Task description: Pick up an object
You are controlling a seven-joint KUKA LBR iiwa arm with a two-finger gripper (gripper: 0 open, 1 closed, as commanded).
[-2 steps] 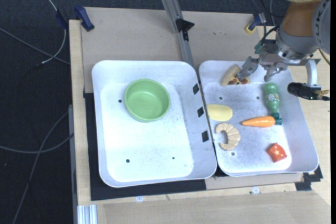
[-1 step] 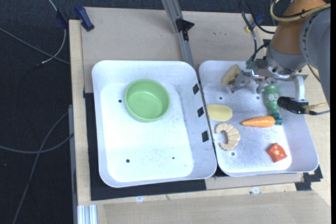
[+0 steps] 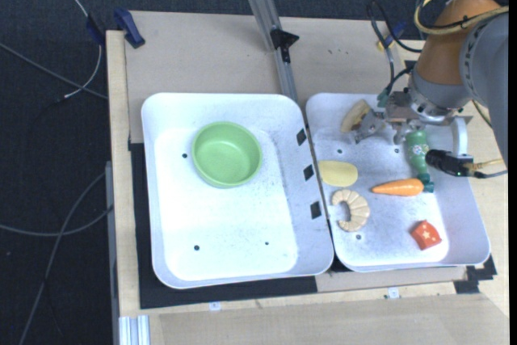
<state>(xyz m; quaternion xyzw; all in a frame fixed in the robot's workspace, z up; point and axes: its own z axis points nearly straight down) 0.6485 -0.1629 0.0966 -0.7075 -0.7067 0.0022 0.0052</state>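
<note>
the jaws sit low in the right bin near a tan object; their opening cannot be told.

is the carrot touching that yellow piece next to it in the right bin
Apart. The camera view shows the carrot lying to the right of the yellow piece, with a plain strip of white bin floor between them.

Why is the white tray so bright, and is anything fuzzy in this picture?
In the camera view, even overhead light makes the left bin glare white, with only a soft shadow beside the green bowl; the carrot looks sharp, while the end effector and the things near it are slightly soft and hard to make out.
</note>
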